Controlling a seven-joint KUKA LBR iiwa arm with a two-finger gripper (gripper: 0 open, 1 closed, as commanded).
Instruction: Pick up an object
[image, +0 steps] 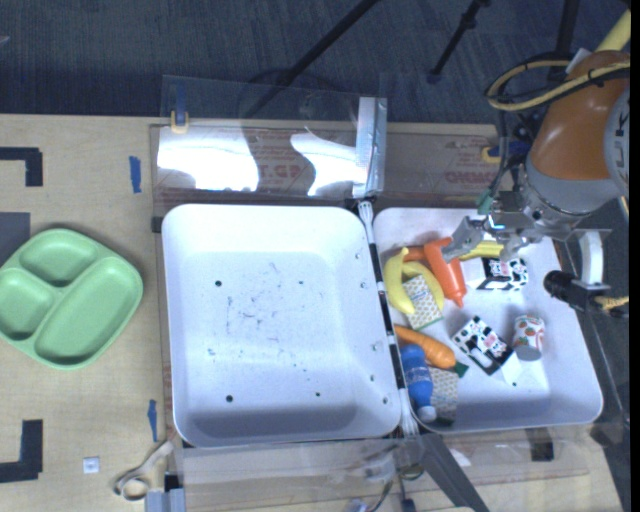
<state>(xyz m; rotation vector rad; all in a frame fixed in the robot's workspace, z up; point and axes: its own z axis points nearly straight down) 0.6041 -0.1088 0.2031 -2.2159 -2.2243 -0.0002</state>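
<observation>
My gripper (492, 238) hangs over the back part of the right bin (570, 400), its fingers spread open and nothing visibly held between them. Just below it lie a yellow piece (484, 250) and a black-and-white patterned block (506, 272). An orange carrot (446, 268) and a yellow banana (398, 282) lie to its left. Nearer the front are a second carrot (430, 347), a second black-and-white patterned block (481, 343), a small cup (528, 336) and a blue bottle (418, 381).
The left bin (270, 310) sits beside the right one, split from it by a raised divider (385, 300). A green compartment plate (66, 297) rests on the bench at far left. A clear panel (265, 150) stands behind the left bin.
</observation>
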